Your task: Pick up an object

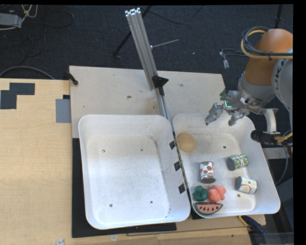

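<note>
Fingers of my grey two-finger gripper [224, 116] hang spread and empty above the right shallow white bin's [267, 191] far rim. Nearest target: the round tan ball [186, 142] by the divider; I'd centre over it before descending.

A robotics lab: aluminium camera mast [146, 50], loose cables [28, 14], test bench [114, 93].
</note>
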Robot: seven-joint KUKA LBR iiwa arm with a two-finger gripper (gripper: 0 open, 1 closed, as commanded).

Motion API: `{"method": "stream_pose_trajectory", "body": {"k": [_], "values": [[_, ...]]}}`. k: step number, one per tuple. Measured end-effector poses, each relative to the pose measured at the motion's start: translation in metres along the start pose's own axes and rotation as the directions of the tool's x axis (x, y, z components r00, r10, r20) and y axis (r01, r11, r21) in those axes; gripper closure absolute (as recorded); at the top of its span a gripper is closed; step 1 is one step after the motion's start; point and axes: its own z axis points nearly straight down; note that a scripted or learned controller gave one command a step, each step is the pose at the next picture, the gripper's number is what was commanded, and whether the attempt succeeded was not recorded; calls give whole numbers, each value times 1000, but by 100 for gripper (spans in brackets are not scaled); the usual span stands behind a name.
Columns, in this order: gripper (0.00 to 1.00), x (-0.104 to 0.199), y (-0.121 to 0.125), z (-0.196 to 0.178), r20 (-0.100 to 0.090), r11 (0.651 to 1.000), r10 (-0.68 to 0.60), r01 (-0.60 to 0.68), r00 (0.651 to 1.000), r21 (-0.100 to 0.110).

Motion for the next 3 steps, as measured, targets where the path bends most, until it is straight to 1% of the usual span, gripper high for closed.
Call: {"method": "stream_pose_trajectory", "body": {"k": [1,2,3], "values": [[0,0,1,-3,2,1000,-4,4,1000,-4],[0,1,-6,59,0,1000,0,0,1000,0],[0,0,-6,110,6,1000,-1,1,1000,-6]]}}
